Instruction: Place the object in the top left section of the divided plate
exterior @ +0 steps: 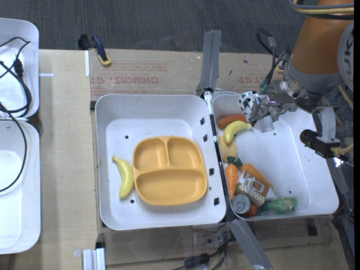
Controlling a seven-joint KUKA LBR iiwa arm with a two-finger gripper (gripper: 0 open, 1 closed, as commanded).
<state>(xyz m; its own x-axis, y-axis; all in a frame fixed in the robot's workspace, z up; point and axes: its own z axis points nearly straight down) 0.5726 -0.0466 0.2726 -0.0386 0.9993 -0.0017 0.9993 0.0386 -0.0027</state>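
Where the arm reaches in from the right, notes follow.

End effector (260, 112): low over the far corner of the right bin (304, 151); fingers lost in wrist hardware and cables, opening cannot be told.

Banana in right bin (235, 129): just below and left of the end effector, close to it; contact cannot be made out, nothing seen clamped.

Black-and-white spotted item (246, 100): just left of the end effector, partly hidden, identity unclear.

Red-orange item (230, 120): left of the end effector, half covered by the banana.

Carrot (231, 177), snack packet (252, 185), can (241, 203), green item (279, 205): piled well below the end effector, overlapping.

Divided plate (169, 170): well to the left in the left bin (112, 128), all sections bare.

Second banana (124, 176): beyond the plate's far-left edge, just beside it.

Arm (320, 44): cut off by the right edge.

Desk (62, 122): white trays at far left cropped.
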